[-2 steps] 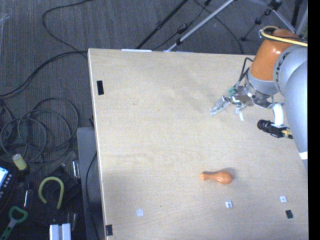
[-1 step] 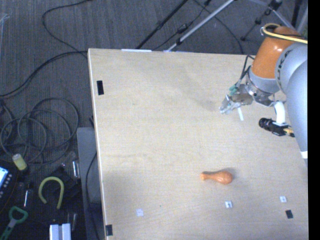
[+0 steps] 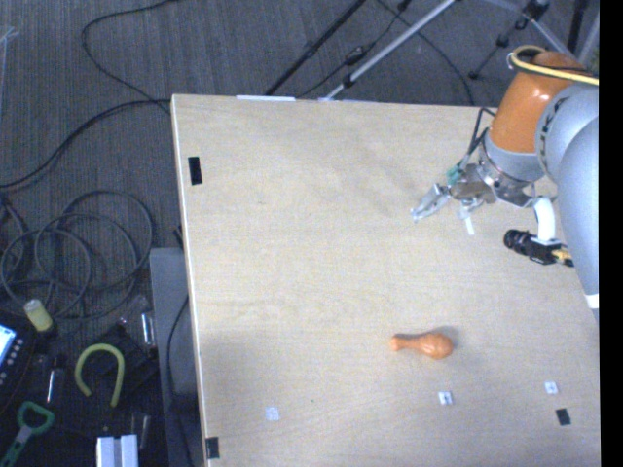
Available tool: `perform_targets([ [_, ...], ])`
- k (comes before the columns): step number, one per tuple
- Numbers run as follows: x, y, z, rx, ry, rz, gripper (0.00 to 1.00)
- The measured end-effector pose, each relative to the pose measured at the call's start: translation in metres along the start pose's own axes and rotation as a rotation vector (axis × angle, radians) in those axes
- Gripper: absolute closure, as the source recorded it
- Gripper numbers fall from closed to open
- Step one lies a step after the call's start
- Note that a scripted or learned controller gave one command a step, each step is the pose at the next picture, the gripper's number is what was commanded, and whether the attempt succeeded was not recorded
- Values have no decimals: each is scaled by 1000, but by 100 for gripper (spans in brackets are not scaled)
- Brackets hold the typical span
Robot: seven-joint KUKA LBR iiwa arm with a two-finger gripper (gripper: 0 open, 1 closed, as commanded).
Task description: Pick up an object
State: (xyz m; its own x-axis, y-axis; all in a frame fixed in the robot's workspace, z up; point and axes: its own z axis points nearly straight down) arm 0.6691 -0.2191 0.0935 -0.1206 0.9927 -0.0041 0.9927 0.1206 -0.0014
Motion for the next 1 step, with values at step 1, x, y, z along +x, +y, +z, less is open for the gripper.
perform_targets([
  [1, 3, 0, 9, -2, 3, -374, 0],
])
